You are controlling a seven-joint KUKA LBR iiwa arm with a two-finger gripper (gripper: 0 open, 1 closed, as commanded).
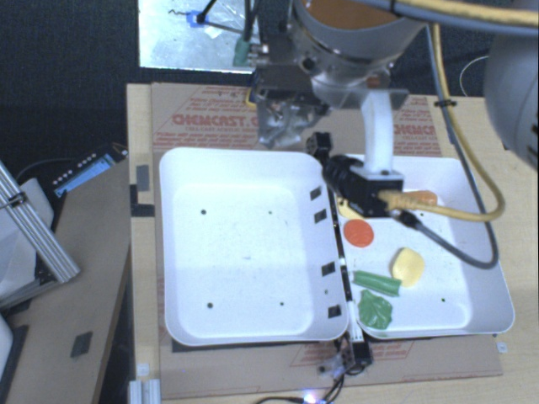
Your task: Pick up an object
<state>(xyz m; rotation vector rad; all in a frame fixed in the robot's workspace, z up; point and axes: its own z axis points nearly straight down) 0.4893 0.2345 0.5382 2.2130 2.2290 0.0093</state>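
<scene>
The tool (282,129) hangs above the far rim of the left bin (244,251); its opening cannot be told. The orange-red disc (360,233), yellow piece (408,267) and green bar (376,283) lie in the right bin (459,305), so a rightward move is likely needed.

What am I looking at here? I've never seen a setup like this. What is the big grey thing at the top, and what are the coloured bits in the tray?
This is a single picture from a fixed camera above a bench, looking down at a slant. The big grey and orange shape at the top is a robot arm, reaching in from the right. Its grasping part, the jaws, hangs near the far rim of the left bin, and I see nothing gripped there. Two shallow white bins sit side by side. The right bin holds an orange disc, a yellow lump, a green stick and a green lump. The arm's job is to pick one object up.
</scene>
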